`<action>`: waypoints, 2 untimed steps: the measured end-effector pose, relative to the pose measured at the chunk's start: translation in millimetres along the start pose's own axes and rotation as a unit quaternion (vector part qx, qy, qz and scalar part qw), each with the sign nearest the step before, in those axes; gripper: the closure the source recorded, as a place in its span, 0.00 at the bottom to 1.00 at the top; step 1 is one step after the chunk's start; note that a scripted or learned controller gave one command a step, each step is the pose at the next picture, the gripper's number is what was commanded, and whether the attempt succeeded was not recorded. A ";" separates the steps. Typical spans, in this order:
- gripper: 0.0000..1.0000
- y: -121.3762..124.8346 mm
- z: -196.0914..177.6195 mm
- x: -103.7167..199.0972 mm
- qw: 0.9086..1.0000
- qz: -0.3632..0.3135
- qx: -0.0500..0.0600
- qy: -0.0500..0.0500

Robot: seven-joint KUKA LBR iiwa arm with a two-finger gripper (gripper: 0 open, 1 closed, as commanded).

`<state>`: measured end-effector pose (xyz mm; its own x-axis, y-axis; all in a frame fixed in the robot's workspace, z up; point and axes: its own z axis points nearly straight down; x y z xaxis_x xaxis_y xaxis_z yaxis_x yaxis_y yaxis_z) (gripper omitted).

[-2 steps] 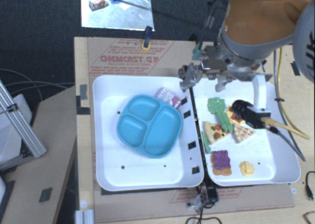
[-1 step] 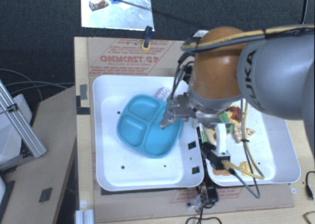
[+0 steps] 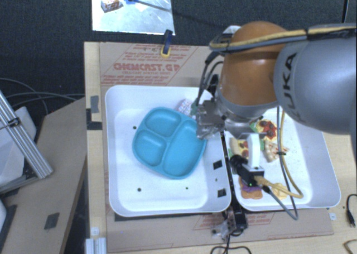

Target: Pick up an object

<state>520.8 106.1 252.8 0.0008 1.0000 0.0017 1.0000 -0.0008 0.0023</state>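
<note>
With the hand [image 3: 205, 127], finger state indeterminate, at the right rim of the blue divided plate [image 3: 167, 149] in the left bin [image 3: 125, 191], the shallow rim may slip free.

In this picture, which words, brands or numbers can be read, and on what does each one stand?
"CHEMCAST GP", red print on the brown board behind the left bin; the last letters are unsure.
"UKA", black letters on the grey arm; the start of the word is hidden.
Smaller red print under the first line: too blurred to read.
The small box on the shiny sheet: too small to read.
</note>
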 end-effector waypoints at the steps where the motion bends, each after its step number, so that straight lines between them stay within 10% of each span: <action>1: 1.00 0.7 -10.5 0.2 1.000 0.000 -0.001 0.000; 2: 1.00 1.5 -21.3 0.4 1.000 0.001 -0.002 0.001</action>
<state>522.3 106.5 274.1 0.0021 1.0000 0.0038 1.0000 -0.0021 0.0060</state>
